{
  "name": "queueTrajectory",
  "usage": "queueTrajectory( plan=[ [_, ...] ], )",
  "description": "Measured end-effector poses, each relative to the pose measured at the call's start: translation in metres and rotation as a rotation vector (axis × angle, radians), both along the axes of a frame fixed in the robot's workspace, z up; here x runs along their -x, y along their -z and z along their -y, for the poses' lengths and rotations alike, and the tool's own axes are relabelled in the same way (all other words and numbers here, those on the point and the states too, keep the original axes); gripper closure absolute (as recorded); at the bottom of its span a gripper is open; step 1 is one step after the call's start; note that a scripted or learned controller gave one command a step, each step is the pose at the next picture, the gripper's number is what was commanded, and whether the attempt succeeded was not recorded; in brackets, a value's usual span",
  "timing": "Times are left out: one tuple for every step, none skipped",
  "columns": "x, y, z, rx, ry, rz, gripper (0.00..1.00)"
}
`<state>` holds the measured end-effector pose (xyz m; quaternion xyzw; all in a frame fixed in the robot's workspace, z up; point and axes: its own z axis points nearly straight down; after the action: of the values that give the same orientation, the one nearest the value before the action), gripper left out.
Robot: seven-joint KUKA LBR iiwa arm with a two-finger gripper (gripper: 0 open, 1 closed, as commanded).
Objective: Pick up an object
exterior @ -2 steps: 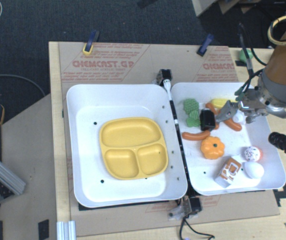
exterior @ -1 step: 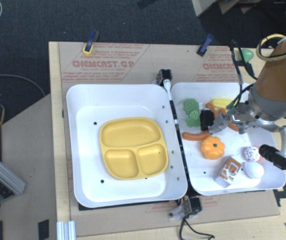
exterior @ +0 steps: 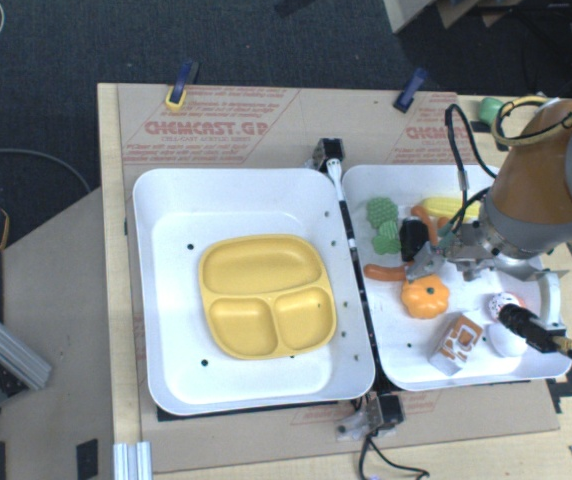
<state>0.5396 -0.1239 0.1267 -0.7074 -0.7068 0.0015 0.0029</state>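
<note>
The small orange toy pumpkin [exterior: 424, 297] sat in the right-hand shallow white bin [exterior: 406, 363], and it was the thing lying closest under the grey arm's gripper [exterior: 432, 256]. The gripper hung just above the pumpkin in the view, slightly to the far side of it, so the coming move probably turned on a short drop toward the near edge. Whether the gripper was open or closed could not be told, as the wrist hid its tip. The pumpkin was round, so no long axis would govern the approach. A slim orange carrot-like piece [exterior: 386, 273] lay just left of the pumpkin, and a brown-and-white carton [exterior: 456, 340] lay near its lower right, both likely to crowd a grasp.
</note>
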Motion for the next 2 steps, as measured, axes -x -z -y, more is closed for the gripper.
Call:
queueTrajectory(
  plan=[
    [0.001, 0.045, -0.001, 0.000, 0.000, 0.001, 0.00],
    [0.000, 0.032, 0.000, 0.002, 0.002, 0.006, 1.00]
  ],
)
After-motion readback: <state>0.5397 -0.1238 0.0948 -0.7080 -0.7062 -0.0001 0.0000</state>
